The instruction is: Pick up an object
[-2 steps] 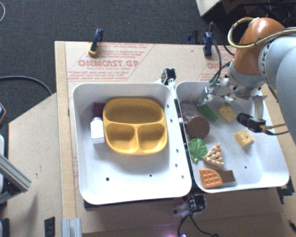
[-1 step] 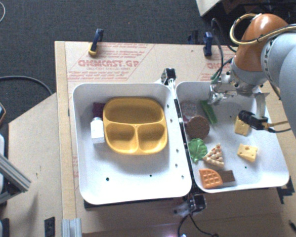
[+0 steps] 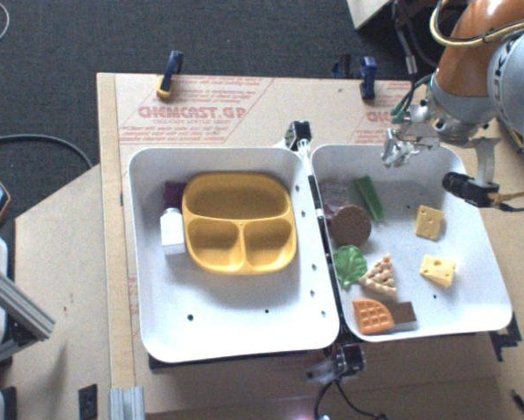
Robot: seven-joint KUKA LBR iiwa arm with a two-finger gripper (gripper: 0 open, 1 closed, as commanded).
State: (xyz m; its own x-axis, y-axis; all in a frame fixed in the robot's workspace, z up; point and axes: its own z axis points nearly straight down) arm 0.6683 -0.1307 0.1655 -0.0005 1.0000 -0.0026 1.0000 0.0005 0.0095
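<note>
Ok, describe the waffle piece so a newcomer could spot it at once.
Start at the right bin, the one packed with toy food. Go to its near edge, toward the bottom of the view: the waffle lies there, with a brown bar at its right side. It is orange with a square grid pattern, unlike the dotted pizza slice just above it.

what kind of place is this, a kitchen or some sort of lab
Most likely a robotics lab bench, not a kitchen. A robot arm with a claw hangs over two white bins clamped to a board. The food, like the cheese wedges and waffle, looks like toys.
</note>
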